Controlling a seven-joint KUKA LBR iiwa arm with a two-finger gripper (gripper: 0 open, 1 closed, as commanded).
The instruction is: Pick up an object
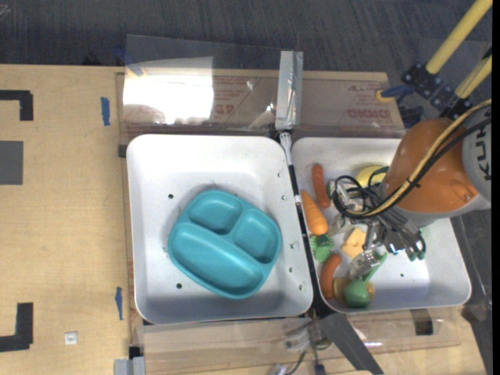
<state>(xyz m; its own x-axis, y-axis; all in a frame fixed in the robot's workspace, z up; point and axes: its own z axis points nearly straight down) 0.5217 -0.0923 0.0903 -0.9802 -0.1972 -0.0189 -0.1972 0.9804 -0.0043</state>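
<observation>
Toy food, smooth moulded plastic: tapered orange carrot (315, 213), green rounded piece (356, 293), pale yellow block (355, 241), heaped in right white bin (445, 283). Gripper (373, 255) directly above heap; fingers' state indeterminable. Left bin (148, 170): glossy teal compartment tray (225, 243).

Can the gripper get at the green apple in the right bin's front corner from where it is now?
Probably yes. The gripper hangs just above the green apple, nothing covering it, though the bin wall and a carrot crowd it.
</observation>
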